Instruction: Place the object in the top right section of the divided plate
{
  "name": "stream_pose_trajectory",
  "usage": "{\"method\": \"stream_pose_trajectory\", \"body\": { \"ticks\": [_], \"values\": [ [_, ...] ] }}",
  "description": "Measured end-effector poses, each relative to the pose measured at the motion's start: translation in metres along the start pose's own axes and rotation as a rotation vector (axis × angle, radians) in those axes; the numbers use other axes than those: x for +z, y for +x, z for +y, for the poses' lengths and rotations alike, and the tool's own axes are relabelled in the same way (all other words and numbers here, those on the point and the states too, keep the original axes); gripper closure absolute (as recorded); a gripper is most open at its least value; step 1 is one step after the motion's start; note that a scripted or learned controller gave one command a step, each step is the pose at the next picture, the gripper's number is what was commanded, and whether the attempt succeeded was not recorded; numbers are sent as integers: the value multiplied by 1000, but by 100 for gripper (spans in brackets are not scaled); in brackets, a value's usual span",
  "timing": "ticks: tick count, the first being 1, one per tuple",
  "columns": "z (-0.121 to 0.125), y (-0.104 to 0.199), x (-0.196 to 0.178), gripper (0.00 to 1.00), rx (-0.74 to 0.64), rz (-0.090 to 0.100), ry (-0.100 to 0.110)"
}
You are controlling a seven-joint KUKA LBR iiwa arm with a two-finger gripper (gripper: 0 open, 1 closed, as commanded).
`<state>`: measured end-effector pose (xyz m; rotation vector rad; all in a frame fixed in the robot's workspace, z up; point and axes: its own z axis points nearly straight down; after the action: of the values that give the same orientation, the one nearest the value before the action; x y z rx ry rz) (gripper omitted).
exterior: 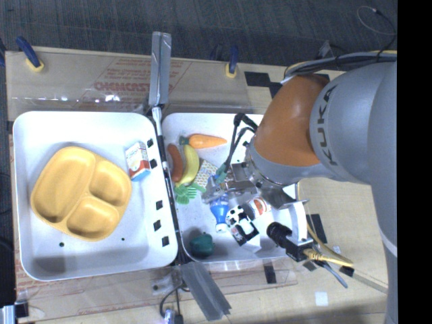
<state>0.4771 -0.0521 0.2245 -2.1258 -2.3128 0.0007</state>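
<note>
We are hanging the arm (317, 127) low over the right bin (202, 121), and the jaws (226, 189) are sitting down among the clutter there; whether they are open or closed on anything we cannot tell, since the wrist is covering them. Just beside the jaws a blue-and-white object (220, 213) is lying, with a black-and-white toy (237, 223) next to it, a banana (191, 164), a sausage (175, 162) and a carrot (207, 140) further out, and a dark green ball (201, 243) near the bin's lower edge. We judge that we are going for a pick here, because the yellow divided plate (81, 191) is waiting well away from the jaws in the left bin (40, 262), its sections bare, with a small carton (137, 160) just beside it. Both white bins are resting on the bench (88, 79), held by blue clamps (30, 54), against dark flooring.
</note>
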Motion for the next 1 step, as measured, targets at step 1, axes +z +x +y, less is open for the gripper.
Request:
{"method": "stream_pose_trajectory", "body": {
  "ticks": [1],
  "values": [
    [2,46,29,100,137,2,6]
  ]
}}
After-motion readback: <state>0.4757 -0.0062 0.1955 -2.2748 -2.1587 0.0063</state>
